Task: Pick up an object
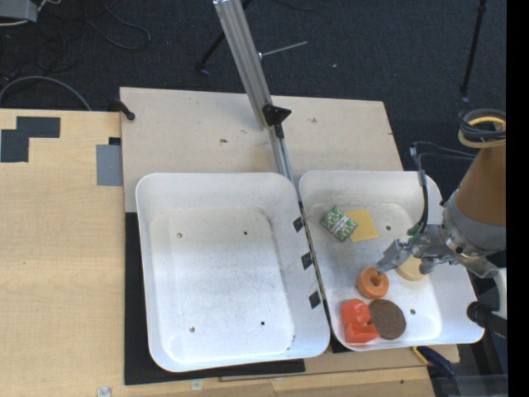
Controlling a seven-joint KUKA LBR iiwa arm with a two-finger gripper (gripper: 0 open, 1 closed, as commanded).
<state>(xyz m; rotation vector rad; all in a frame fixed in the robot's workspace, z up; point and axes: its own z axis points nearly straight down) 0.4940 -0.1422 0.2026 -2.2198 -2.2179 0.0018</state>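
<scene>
Camera view: right bin (pixel 347 184), smooth white plastic with rounded corners, holds an orange ring (pixel 373 284), a red blocky piece (pixel 355 321), a brown round disc (pixel 387 318), a flat yellow square (pixel 362 225) and a green patterned cube (pixel 336 222). Jaws (pixel 402 257) hover just right of the ring, beside a pale rounded object (pixel 411 270); grip state cannot be told. Left bin (pixel 215 271) speckled

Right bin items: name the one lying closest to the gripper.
The cream-coloured piece is closest, right beside the gripper. The orange ring lies a little further; the yellow block, green patterned block, red piece and brown disc are further off.
</scene>
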